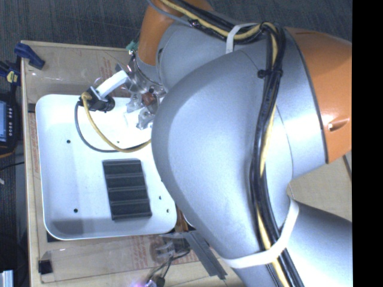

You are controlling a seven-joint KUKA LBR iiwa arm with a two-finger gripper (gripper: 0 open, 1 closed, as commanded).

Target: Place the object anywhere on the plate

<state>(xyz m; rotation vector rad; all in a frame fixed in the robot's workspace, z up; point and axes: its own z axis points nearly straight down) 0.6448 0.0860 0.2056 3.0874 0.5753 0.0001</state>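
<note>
Although the big grey arm (239,148) covers most of the right side of the scene, the left white bin (60,160) can be seen well. A dark ribbed block (126,189) lies flat on the bin floor, toward its near edge, apart from everything else. It looks like the object to be moved, though that is a guess from the task line. Farther back, the gripper (142,103) hangs over the far right part of the same bin, with a yellow and black cable (99,133) looping down from it across the white floor. Whether the claw is spread or closed cannot be told, since the metal parts blur together at the wrist. Nothing can be made out between them, and the block sits well apart from the gripper. A plate cannot be picked out anywhere that is uncovered, so it may lie under the arm. Judged from this, the task seems barely begun: the pick-up and the placing are both left.
</note>
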